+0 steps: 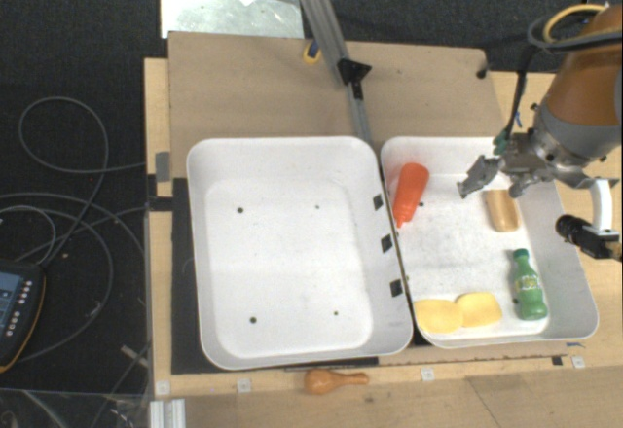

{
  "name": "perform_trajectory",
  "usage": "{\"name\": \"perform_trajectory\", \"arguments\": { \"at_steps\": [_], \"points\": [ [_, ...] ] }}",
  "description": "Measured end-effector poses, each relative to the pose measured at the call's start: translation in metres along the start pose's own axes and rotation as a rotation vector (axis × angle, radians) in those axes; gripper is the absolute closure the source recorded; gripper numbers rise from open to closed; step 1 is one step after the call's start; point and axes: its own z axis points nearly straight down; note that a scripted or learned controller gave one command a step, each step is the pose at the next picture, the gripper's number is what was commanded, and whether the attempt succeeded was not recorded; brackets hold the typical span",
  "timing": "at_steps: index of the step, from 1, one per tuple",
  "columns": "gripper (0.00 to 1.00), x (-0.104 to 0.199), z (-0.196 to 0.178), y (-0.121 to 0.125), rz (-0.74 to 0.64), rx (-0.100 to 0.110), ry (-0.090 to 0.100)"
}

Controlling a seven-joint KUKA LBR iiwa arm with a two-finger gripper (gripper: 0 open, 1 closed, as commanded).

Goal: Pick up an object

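In the right bin (443,156) lie an orange carrot (409,190) against the left wall, a tan bread-like block (502,211) at the right, a green bottle (528,285) near the right wall, and two yellow pieces (458,312) at the front. My gripper (496,179) hangs over the bin's back right part, just above and left of the tan block, with its two dark fingers spread apart and nothing between them.
The left bin (224,173) stands beside the right one, with black clips on the shared wall. A tan pear-shaped object (334,379) lies on the bench in front of the bins. A metal pole (326,13) slants across the back.
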Motion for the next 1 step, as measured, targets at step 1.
{"name": "perform_trajectory", "arguments": {
  "at_steps": [1],
  "points": [
    [0.00, -0.0081, 0.0504, 0.0062, 0.000, 0.000, 0.000]
  ]
}}
